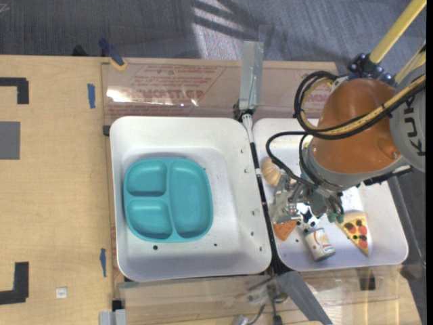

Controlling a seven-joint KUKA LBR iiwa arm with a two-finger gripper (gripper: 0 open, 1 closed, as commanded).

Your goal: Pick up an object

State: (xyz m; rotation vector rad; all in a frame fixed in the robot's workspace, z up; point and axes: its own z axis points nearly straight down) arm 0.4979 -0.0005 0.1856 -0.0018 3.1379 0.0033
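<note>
The arm reaches in from the right of the frame, and its gripper hangs low over the right bin, in the lower right of the frame. Whether the jaws are spread or pressed together I cannot tell, because the wrist and cables cover them.

The step in hand seems to be the descent onto one thing. To do it well, the gripper should come straight down over a single thing, with free space on both sides, and not between two things that lie close. The things under it are crowded, so a small sideways error may push one away.

Nearest to the gripper is an orange piece, flat and wedge-like, just below it and near the left wall of the bin. A small can lies tilted beside it, white with a coloured label. A pizza slice lies to the right, yellow with red spots. A tan rounded thing sits higher up. The left bin holds a teal plate with compartments.
</note>
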